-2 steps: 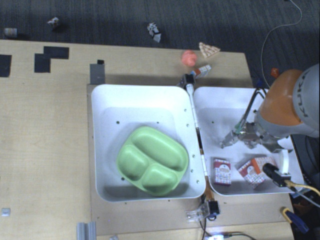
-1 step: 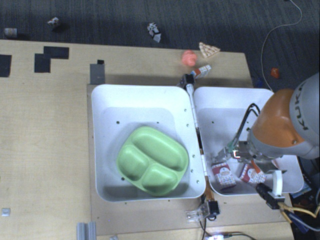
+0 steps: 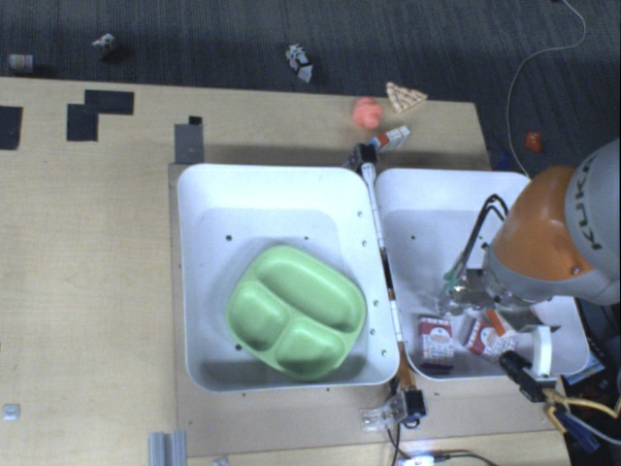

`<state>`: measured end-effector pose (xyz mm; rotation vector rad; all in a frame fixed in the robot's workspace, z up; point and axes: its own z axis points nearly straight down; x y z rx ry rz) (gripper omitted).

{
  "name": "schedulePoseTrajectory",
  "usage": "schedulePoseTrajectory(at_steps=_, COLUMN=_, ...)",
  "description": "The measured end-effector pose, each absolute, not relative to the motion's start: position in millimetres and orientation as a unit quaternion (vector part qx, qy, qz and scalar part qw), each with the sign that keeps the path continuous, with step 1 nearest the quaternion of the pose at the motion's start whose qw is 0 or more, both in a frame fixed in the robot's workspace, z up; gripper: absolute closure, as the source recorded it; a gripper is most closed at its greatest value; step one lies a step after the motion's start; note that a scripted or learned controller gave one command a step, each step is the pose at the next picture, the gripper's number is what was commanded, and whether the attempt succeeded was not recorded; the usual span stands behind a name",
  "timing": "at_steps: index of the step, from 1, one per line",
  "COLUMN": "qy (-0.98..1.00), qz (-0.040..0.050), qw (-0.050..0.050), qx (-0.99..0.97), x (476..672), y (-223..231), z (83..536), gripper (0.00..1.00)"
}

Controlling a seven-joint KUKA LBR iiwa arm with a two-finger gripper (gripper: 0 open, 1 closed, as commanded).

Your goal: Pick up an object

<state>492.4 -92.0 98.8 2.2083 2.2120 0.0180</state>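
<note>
My gripper [image 3: 464, 297] hangs low over the near part of the right bin [image 3: 427, 212], under the orange wrist band. Just below it lies a dark red packet [image 3: 437, 341], close to the bin's front wall. A red and white packet [image 3: 490, 337] lies to the right of that one, partly covered by the wrist. Nothing visibly sits in the gripper. A green divided plate [image 3: 296, 309] fills the middle and front of the left bin [image 3: 209, 212].
On the bench behind the bins lie a pink ball [image 3: 367, 113], a toy pizza slice [image 3: 406, 96] and a small tube [image 3: 390, 139]. A grey block [image 3: 189, 142] stands at the left bin's far left corner. The arm covers the right bin's right side.
</note>
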Motion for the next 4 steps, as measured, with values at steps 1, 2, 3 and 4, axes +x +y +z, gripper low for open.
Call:
schedulePoseTrajectory(at_steps=1, qy=0.709, qz=0.0023, qw=0.002, qx=0.705, x=580.1, y=-66.4, z=211.3, gripper=1.00)
schedulePoseTrajectory(at_steps=2, qy=0.709, qz=0.0015, qw=0.001, qx=0.705, x=632.3, y=-32.9, z=202.2, gripper=1.00)
schedulePoseTrajectory(at_steps=3, qy=0.710, qz=0.0024, qw=0.000, qx=0.705, x=647.8, y=51.8, z=228.4, gripper=1.00)
schedulePoseTrajectory(at_steps=4, qy=0.709, qz=0.0017, qw=0.001, qx=0.705, x=669.0, y=86.4, z=214.6, gripper=1.00)
